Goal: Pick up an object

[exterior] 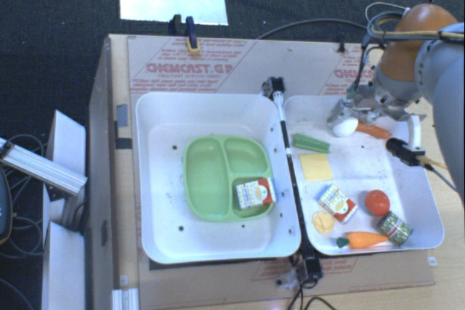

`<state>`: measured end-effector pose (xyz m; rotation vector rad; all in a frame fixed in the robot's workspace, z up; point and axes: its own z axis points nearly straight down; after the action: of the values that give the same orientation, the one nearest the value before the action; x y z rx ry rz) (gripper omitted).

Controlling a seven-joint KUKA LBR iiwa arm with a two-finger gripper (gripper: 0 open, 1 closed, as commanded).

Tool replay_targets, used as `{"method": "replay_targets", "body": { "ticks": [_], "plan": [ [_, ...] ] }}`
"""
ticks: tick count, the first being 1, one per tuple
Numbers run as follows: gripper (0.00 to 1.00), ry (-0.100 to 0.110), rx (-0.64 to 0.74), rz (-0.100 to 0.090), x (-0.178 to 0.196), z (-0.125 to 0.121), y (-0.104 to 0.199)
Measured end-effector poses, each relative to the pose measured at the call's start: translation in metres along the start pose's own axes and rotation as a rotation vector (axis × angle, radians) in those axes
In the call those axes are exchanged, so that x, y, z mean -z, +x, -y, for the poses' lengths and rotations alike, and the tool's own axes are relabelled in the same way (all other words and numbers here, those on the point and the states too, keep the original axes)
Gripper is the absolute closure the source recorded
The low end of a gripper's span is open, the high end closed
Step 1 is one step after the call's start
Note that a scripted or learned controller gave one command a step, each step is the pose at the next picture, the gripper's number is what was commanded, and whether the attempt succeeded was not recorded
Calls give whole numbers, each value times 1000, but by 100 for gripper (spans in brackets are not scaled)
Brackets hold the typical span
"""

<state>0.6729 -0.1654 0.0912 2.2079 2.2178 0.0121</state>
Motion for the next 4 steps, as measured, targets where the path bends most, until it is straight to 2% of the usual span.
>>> {"method": "replay_targets", "body": {
  "ticks": [1, 2, 3, 4],
  "plan": [
    [100, -11, 3, 7, 13, -3, -2],
    [0, -10, 3, 7, 13, -2, -2],
    [0, 11, -3, -2, -6, 4, -19],
    [100, 7, 0, -1, 5, 3, -19]
  ]
}}
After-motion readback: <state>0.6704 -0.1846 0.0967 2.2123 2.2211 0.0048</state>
